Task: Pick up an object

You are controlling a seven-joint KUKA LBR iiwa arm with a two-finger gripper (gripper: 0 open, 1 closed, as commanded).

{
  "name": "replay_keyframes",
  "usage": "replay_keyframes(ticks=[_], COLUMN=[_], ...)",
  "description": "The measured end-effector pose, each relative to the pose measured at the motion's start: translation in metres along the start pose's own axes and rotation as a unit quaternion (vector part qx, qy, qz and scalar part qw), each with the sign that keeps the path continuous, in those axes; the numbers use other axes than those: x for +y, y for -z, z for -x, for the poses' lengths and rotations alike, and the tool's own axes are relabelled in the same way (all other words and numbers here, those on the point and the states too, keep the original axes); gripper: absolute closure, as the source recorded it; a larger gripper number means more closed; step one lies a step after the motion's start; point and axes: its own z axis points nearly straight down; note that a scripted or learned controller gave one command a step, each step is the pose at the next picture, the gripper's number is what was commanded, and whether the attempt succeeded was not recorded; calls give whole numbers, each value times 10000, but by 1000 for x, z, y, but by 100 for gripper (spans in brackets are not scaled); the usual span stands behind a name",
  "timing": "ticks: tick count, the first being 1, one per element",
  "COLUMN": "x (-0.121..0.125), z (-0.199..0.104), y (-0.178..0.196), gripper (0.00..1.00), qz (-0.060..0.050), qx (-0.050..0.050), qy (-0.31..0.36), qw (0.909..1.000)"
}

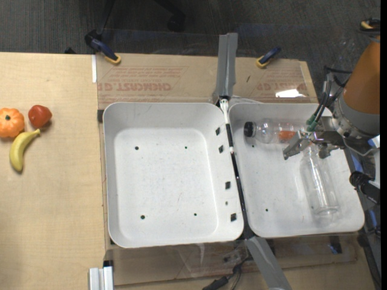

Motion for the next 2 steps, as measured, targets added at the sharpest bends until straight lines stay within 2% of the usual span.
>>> replay_keyframes(ticks=[1,2], x=[0,144], z=[0,31], y=[0,-91], gripper=[0,0], qz=[0,1], qx=[0,-3], qy=[0,-854], qw=[10000,9963])
